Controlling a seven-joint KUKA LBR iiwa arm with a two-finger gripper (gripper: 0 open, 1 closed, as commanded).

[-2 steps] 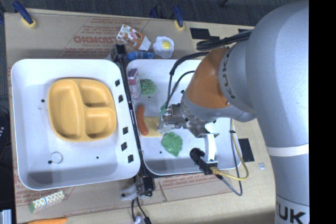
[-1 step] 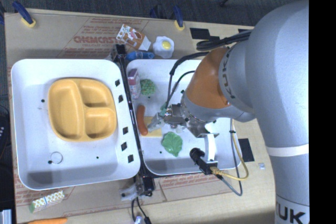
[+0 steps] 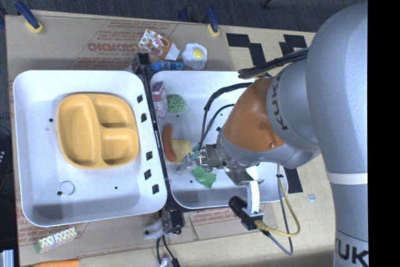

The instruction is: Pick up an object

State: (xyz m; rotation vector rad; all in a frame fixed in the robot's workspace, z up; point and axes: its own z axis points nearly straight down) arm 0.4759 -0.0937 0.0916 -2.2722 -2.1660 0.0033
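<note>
Objects for picking are lying in the right bin, while the left bin is carrying a yellow divided tray in its middle and a small clear ring near its lower left corner. Below that bin, on the cardboard-covered worktop, a small printed packet is lying at the lower left edge. A blue clamp is gripping the worktop's upper left corner.

Moving right, a printed snack packet, a blue item and a yellow-and-white object are sitting on the worktop just above the gap between the two bins. Inside the right bin, along its left wall, a small pink-and-white carton is standing beside a green knobbly piece. Lower down, an orange sausage-shaped item is lying next to a pale yellow block, the two touching or nearly so.

Further right, the gripper is reaching down into the lower middle of the right bin, just beside the yellow block, with a green leafy piece right under it. Whether its fingers are spread or closed, and whether anything is between them, I cannot tell, since the wrist is covering them. The arm's orange band is hanging over the bin's right half.
</note>
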